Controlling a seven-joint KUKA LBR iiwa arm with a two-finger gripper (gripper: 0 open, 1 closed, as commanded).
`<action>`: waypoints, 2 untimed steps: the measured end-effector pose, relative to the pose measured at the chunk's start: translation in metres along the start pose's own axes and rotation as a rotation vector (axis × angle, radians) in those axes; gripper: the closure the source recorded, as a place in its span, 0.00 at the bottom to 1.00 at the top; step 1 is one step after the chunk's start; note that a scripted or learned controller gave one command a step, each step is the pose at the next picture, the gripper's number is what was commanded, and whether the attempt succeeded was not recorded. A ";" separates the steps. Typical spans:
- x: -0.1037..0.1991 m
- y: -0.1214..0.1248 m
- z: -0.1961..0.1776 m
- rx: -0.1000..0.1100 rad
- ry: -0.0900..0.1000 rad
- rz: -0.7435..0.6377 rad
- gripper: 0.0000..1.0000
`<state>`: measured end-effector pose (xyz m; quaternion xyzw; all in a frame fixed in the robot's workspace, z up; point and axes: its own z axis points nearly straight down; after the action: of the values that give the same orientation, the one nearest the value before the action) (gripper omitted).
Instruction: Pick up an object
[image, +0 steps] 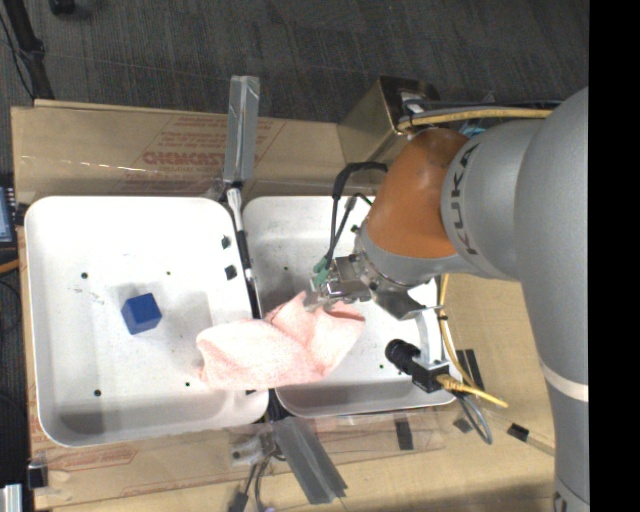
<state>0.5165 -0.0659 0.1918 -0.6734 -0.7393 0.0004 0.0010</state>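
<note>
Cloth: pale pink cloth (275, 348), crumpled, draped across the divider between the two bins; its left half sags into the left bin (60, 300), its right half lies in the right bin (290, 225). Straddling the wall keeps its middle raised and bunched, which offers a ridge to pinch.
Cloth peak: a pulled-up fold at the cloth's far-right corner, just beside the gripper tip; the fabric rises toward it rather than lying flat.
Gripper: gripper (325, 292) low over the right bin, near its left wall, at the cloth's raised corner. Arm comes in from the right, orange wrist band above it.
Fingers: too small and cluttered by the wrist hardware to read; cannot tell how far apart they stand or whether fabric sits between them.
Cloth vs fingers: cloth lies to the left and near side of the tip, its top edge touching or all but touching; contact likely, a hold unconfirmed.
Blue cube: small blue cube (141, 312) on the left bin floor, well apart from the gripper, left of the cloth, not touching it.
Judgement: cloth looks the intended target; a soft, limp thing that may slip from a shallow pinch.
</note>
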 end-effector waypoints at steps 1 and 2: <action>-0.036 0.056 -0.078 0.000 -0.001 -0.203 1.00; -0.036 0.056 -0.078 0.000 -0.001 -0.203 0.00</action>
<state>0.5757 -0.0969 0.2696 -0.5952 -0.8036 0.0003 0.0007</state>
